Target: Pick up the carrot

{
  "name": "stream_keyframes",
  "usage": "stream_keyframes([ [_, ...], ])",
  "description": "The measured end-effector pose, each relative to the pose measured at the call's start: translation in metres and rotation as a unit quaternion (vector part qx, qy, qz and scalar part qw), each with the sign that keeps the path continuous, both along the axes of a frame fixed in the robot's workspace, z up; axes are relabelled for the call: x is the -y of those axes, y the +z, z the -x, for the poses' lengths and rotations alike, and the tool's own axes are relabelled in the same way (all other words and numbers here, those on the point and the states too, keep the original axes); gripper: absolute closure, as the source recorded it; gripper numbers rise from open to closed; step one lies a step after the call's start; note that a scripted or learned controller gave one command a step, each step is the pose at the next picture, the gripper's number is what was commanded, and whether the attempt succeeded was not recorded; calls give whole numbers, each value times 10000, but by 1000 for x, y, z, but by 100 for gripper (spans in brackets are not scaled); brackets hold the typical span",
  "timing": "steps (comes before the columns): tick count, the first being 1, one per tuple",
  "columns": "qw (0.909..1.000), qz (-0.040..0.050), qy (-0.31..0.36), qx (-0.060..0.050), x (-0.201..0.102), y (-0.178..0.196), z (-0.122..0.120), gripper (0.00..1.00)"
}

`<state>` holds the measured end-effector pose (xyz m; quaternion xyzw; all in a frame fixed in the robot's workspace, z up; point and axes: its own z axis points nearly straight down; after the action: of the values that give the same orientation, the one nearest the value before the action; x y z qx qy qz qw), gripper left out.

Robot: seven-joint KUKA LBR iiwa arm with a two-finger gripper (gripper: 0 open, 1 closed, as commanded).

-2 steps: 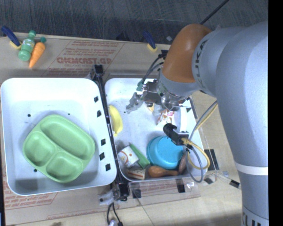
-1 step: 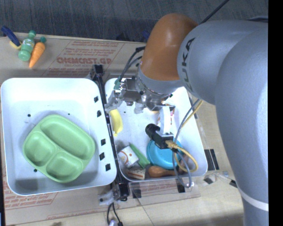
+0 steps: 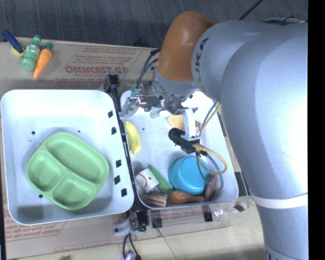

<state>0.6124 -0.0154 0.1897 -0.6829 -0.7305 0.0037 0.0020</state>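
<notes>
The carrot [image 3: 41,63] is small and orange with a green top. It lies on the cardboard-covered bench at the far left, behind the left bin [image 3: 11,104] and outside both bins. A green bottle [image 3: 30,56] touches its left side. My gripper [image 3: 129,106] hangs over the back left corner of the right bin [image 3: 227,161], beside the divider between the bins. It is well to the right of the carrot and nearer the camera. The grey arm with its orange band [image 3: 181,42] hides the back of the right bin.
A green divided plate [image 3: 67,169] lies in the left bin. The right bin holds a banana [image 3: 132,137], a blue bowl [image 3: 188,175], a brown wooden piece [image 3: 187,197] and small toy foods at its front. A blue object [image 3: 11,41] lies by the bottle.
</notes>
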Motion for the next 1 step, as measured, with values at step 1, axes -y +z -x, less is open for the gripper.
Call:
stream_keyframes([
  [1,9999,3,129,19,46,3,-19,0],
])
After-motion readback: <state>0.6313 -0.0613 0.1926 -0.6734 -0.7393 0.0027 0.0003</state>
